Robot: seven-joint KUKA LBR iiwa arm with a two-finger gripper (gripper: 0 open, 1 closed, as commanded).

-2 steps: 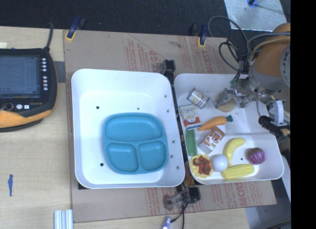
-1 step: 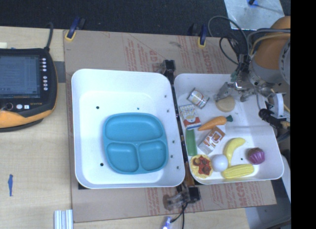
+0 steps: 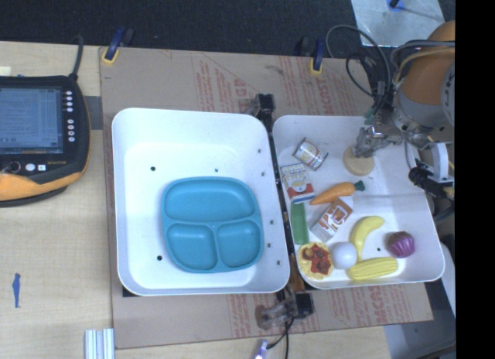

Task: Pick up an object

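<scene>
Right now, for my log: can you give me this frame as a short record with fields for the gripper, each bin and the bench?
gripper: low over the right bin's far end, above a tan disc
left bin: blue divided plate
right bin: small can, carrot, banana, corn cob, white ball, purple item, small carton
bench: control tablet at left

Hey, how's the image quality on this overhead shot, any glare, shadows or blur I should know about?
Camera view: even, soft lighting with only faint shadows inside the left bin; the right bin and the egg look slightly washed out; the whole frame is a bit soft, so the small carton has unreadable print; the pincer is blurry against the cables.
</scene>
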